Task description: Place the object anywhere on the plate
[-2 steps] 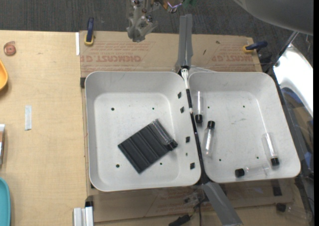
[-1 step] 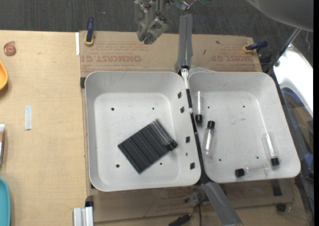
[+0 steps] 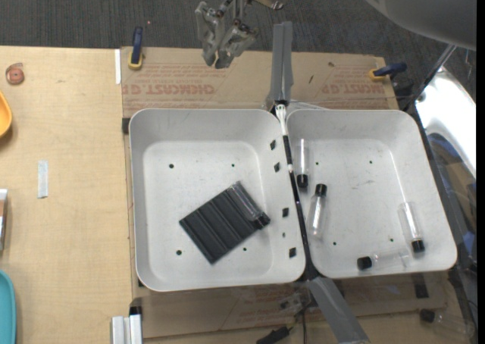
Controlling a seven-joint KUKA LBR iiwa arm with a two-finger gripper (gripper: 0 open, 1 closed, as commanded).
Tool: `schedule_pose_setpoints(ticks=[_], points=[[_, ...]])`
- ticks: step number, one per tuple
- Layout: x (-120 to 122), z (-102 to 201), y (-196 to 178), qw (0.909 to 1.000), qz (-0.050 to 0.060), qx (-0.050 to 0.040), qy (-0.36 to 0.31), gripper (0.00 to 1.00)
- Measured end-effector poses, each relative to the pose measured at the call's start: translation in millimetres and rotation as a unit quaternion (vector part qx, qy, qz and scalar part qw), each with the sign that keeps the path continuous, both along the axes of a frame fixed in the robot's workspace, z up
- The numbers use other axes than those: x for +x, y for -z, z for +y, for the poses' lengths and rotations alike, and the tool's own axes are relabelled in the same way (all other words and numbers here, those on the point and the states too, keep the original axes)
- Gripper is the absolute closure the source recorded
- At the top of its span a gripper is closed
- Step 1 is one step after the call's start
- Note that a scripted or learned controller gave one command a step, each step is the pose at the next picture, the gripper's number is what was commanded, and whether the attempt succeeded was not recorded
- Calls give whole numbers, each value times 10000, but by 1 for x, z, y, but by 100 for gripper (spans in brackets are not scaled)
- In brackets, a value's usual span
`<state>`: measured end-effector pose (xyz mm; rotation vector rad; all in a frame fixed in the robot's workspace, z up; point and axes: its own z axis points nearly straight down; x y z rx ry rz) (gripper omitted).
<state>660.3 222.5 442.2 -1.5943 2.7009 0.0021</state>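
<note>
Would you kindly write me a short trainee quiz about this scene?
1. True or false: the end effector hangs over the right bin.
2. How many capped tubes lie in the right bin?
3. Where does the dark plate lie? A) in the left bin B) in the right bin C) on the wooden bench

Key: 1 false; 2 four; 3 A.
</note>
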Motion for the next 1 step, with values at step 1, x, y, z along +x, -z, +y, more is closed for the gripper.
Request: schedule_pose_setpoints(ticks=[1], points=[[0, -13, 1, 9956, 6, -5, -936, 100]])
